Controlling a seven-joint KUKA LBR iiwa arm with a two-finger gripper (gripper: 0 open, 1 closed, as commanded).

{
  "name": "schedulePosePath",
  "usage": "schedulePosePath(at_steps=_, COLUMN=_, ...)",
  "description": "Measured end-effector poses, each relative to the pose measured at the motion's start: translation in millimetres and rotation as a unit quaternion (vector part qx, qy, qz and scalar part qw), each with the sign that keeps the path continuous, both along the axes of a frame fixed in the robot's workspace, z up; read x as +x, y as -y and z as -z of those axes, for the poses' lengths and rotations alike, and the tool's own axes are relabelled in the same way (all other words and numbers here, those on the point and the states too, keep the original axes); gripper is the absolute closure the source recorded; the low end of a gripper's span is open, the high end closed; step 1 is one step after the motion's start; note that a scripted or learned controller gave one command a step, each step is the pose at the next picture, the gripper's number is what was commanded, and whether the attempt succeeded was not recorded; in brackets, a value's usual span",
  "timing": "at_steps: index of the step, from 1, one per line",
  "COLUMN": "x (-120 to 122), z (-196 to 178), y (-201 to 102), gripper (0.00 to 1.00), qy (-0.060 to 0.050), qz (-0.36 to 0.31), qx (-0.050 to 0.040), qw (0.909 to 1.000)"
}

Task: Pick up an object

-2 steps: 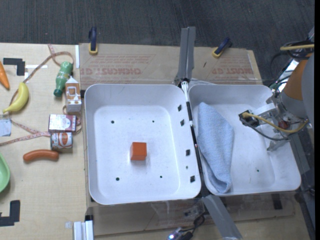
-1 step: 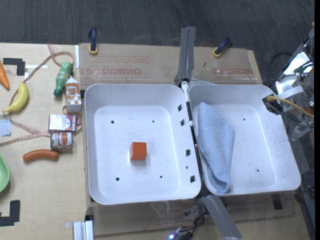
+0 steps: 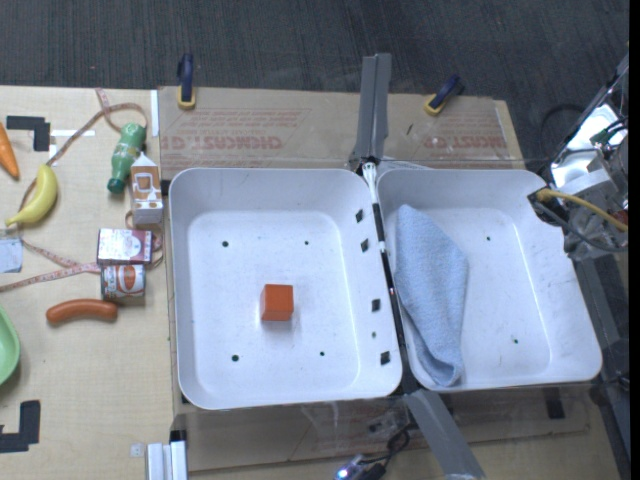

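Dark carpet along the top, then a cardboard-covered bench (image 3: 300, 128) bearing two shallow white bins side by side.

Camera view, looking down: gripper (image 3: 592, 223) at the far right edge, just outside the outer rim of the right bin (image 3: 545, 298), level with its upper half. Released or clenched: cannot tell from this angle.

Nearest the gripper, toward the view's left: towel (image 3: 430, 293), pale blue, bunched lengthwise along the right bin's inner wall, with bare bin floor between it and the gripper.

Farther the same way, well apart from the gripper: orange block (image 3: 277, 302), flat on the floor near the middle of the left bin (image 3: 200, 268), a little lower in the view than the gripper.

Farthest from the gripper, on the wooden table past the left bin: banana (image 3: 33, 198), carrot (image 3: 8, 153), green bottle (image 3: 125, 153), small carton (image 3: 146, 190), box (image 3: 124, 245), can (image 3: 124, 282), sausage (image 3: 82, 312).

Above the bins, clipped to the cardboard: two blue clamps (image 3: 185, 78).
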State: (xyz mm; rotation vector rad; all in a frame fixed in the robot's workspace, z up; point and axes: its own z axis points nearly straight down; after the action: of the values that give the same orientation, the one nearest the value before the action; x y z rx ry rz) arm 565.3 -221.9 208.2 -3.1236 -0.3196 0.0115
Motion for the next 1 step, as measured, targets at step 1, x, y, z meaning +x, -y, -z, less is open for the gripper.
schedulePosePath(at_steps=1, x=12.2, z=23.5, y=-62.8, gripper=1.0, qy=0.001, qz=0.0, qx=0.0002, qw=1.0)
